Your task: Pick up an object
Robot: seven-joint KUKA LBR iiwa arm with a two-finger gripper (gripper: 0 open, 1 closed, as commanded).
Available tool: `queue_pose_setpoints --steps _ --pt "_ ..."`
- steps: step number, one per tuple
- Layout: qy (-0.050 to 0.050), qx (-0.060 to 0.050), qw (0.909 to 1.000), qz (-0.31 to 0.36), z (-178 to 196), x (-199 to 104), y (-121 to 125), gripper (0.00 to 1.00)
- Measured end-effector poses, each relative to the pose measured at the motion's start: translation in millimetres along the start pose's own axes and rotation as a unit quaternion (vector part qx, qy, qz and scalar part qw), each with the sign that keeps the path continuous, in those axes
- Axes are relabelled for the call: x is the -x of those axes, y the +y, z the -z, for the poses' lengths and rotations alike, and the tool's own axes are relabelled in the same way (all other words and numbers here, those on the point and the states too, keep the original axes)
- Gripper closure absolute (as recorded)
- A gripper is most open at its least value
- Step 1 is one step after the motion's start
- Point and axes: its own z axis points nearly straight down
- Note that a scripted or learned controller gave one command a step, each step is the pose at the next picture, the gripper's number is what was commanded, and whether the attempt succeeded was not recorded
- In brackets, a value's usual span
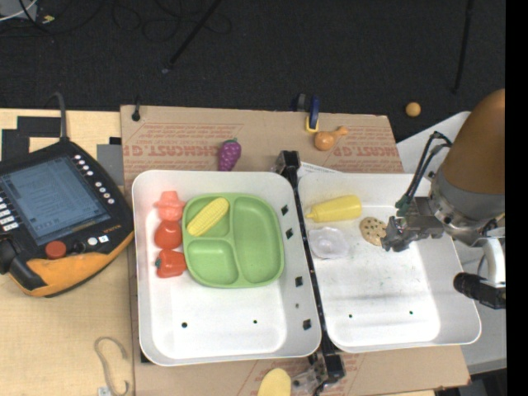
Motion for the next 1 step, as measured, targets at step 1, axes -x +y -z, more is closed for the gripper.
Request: queue_pose_setpoints --steps 1 --pt "0.0 -0.001 1.0 0.0 -6.8 -34.1 -45.0 1.0"
